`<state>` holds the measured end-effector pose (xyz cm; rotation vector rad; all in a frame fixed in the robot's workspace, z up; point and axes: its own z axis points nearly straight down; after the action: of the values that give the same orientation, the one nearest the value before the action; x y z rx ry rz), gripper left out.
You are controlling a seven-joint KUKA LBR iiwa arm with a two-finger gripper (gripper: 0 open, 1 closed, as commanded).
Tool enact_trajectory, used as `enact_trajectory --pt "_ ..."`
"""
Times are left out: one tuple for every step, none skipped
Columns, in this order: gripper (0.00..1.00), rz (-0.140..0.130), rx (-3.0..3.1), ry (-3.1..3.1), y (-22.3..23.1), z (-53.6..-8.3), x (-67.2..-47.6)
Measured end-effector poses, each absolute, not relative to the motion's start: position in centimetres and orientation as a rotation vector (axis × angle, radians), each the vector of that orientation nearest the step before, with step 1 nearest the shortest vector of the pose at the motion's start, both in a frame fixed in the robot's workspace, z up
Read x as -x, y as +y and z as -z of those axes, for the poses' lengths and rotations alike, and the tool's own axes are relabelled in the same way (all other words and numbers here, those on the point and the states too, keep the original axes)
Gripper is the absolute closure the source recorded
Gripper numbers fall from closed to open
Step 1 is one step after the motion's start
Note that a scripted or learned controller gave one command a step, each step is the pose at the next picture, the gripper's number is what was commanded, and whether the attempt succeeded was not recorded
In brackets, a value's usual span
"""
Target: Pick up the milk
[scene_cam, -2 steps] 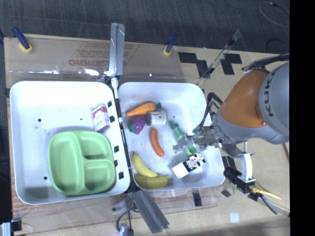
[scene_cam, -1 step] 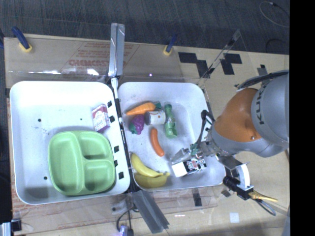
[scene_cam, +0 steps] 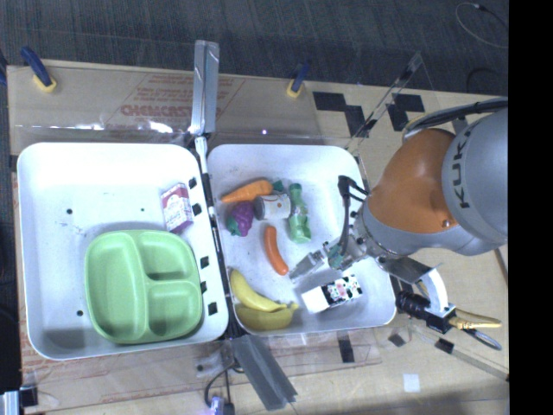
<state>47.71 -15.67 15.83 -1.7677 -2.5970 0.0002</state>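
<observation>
The milk (scene_cam: 333,293) is a small white carton with black cow patches. It lies on its side near the front right corner of the right bin (scene_cam: 324,158). My gripper (scene_cam: 321,261) hangs just behind and above the carton, reaching in from the right under the orange band of the arm (scene_cam: 415,193). Nothing shows held in it, and the carton rests on the bin floor.
The right bin also holds a banana (scene_cam: 256,299), an orange sausage (scene_cam: 275,249), a purple eggplant (scene_cam: 241,220), a carrot (scene_cam: 245,191), a green bottle (scene_cam: 298,214) and a small can (scene_cam: 276,205). In the left bin sit a green divided plate (scene_cam: 143,285) and a red box (scene_cam: 176,207).
</observation>
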Motion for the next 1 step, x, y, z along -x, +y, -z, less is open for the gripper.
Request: enact_trajectory --pt "0.00 -0.001 1.777 -2.590 -21.09 -17.06 -47.66"
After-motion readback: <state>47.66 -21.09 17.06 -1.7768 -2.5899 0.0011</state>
